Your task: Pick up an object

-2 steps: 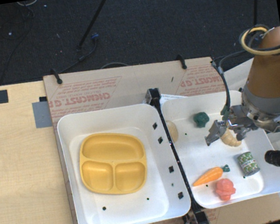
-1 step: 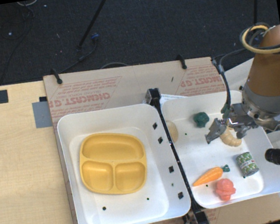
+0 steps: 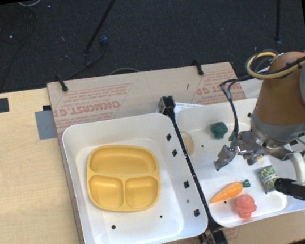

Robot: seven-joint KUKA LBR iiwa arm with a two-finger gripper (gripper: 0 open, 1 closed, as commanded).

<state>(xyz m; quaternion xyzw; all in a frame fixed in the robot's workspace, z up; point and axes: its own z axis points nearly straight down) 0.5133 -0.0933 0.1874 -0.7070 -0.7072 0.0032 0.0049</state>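
On your far left the wooden bench (image 3: 20, 191) lies bare beside the left bin (image 3: 75, 159), and in that bin sits a yellow divided plate (image 3: 123, 177), flat and well apart from the fingers. A black divider (image 3: 188, 170) runs between the two bins. Past it, in the right bin (image 3: 198, 122), you have the gripper (image 3: 233, 153) hanging low over the white floor near the middle, with the grey wrist and the orange band of the arm (image 3: 282, 98) behind it to the right. You cannot tell from this angle whether the fingers are spread or closed, and nothing can be seen between them. Below the fingers, towards the near wall, lies a toy carrot (image 3: 228, 191), tip pointing left, apart from the gripper. Above the fingers, a little to their left, sits a small dark green lump (image 3: 218, 130), also apart. Below and right of the carrot, just beside it, rests a pink lump (image 3: 245, 205). To the right of the fingers, under the wrist, stands a small green-labelled can (image 3: 267, 176)
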